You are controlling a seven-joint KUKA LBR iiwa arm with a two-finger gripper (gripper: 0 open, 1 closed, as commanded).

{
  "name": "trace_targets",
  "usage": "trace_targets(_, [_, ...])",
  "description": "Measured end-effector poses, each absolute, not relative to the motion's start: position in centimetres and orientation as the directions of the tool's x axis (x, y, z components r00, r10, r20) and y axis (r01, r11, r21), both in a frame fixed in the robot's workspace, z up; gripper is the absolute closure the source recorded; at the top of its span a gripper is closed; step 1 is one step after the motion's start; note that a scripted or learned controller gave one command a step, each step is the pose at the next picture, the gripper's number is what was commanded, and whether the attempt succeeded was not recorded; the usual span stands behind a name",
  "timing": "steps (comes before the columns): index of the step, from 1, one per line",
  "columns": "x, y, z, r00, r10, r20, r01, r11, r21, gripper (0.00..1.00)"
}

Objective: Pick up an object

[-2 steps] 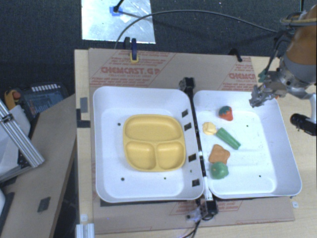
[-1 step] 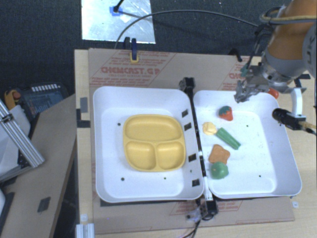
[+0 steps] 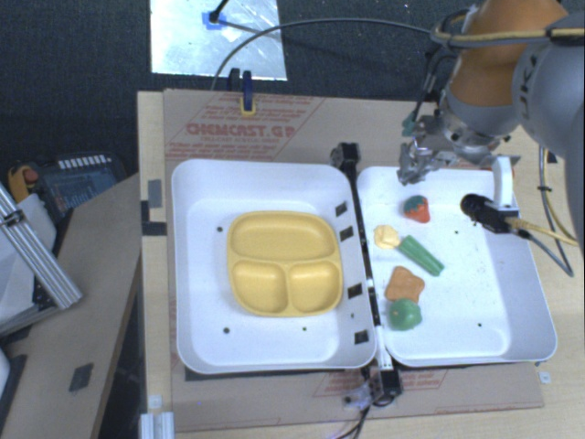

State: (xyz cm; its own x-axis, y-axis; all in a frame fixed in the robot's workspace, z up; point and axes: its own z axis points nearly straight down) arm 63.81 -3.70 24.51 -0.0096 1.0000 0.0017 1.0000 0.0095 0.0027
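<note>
Evidently we are in the approach step; our gripper (image 3: 413,172) hangs over the far end of the right bin (image 3: 526,309), just above the strawberry (image 3: 418,208), and whether it is parted or closed we cannot tell at this slant. Nothing sits in it that we can see; the next move probably calls for a straight descent onto the strawberry. Nearby, the green vegetable (image 3: 422,255) lies with its long axis diagonal, pointing from the yellow piece (image 3: 388,237) toward the near right; the yellow tray (image 3: 281,262) fills the left bin (image 3: 196,245).
</note>
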Motion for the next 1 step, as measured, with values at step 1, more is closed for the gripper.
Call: trace_targets(1, [63.73, 2.13, 23.11, -0.009, 1.0, 0.002, 1.0, 0.009, 0.001, 1.0])
